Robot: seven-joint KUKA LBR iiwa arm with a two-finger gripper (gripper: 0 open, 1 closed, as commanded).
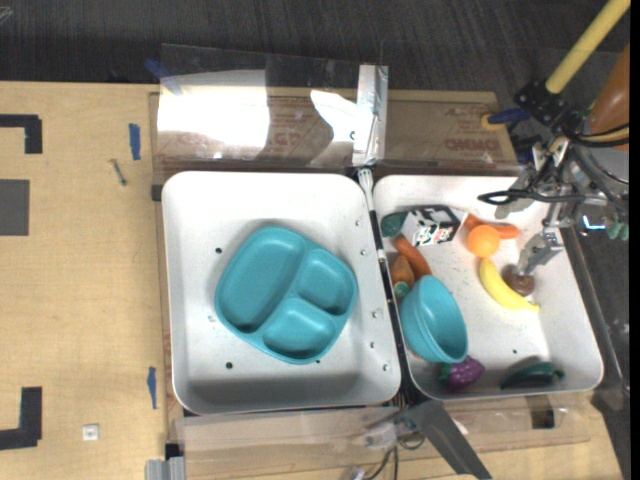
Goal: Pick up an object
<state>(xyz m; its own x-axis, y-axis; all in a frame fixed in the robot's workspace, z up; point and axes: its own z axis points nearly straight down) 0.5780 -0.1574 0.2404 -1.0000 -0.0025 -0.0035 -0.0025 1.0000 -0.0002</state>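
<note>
- The left bin (190, 368) fills the middle of the frame and bears a teal divided plate (287, 293), lying flat and slightly turned.
- The right bin (570, 348) sits just beside it toward the right and carries the small clutter: a teal bowl (435, 318) tipped on its side near the dividing rims, a carrot-like piece (407, 260) above it, a black-and-white box (432, 227), an orange ball (484, 240), purple grapes (462, 373) and a dark green item (530, 374) along the lower edge.
- The banana (503, 288), right of centre in that bin, looks the likeliest target: probably a light, stiff plastic toy with a smooth, rather slippery skin. I would take it across the narrow middle of its curve, not by the tapering ends.
- The arm comes in from the upper right, wrist pointing down into the bin.
- The gripper (527, 273) hangs right at the banana's upper end, apparently touching it; whether its pincer is spread or pressed together I cannot tell, since it is too small and blurred.
</note>
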